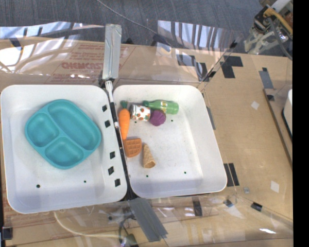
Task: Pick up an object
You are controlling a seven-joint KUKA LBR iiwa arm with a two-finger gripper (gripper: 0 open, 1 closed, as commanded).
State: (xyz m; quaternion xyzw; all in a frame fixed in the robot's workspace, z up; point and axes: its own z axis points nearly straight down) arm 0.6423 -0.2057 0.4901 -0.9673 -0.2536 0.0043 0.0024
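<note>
Divided plate (63, 133) set in the left bin (20, 189), carrot (124, 123), bottle (162, 106), waffle (132, 147) and cone (148, 156) clustered in the right bin (195, 163), toward its left wall.

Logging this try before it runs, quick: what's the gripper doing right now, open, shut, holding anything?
Gripper: cannot be told from this camera view. The carrot, green bottle and other toys lie loose in the right bin.

Teal plate (63, 133) in a white bin (20, 189); orange carrot (124, 123); green bottle (162, 106); purple ball (157, 118); tan cone (148, 156).
</note>
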